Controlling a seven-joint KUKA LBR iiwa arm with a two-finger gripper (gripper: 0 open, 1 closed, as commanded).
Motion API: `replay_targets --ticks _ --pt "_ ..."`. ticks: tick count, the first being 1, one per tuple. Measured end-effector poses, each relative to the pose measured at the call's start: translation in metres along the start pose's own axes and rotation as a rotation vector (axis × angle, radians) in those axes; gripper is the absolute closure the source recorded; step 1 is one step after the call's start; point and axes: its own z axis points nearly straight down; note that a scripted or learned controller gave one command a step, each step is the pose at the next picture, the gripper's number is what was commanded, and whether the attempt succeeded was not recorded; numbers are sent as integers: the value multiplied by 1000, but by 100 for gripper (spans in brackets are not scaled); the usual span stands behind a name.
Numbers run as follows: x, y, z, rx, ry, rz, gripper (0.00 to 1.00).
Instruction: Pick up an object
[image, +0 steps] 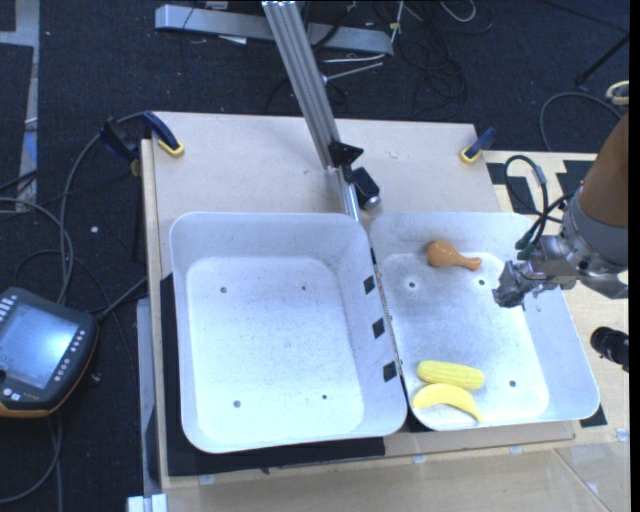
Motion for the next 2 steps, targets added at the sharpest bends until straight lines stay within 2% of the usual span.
replay_targets --ticks 2 --pt "102 28 2 5 2 -4 100"
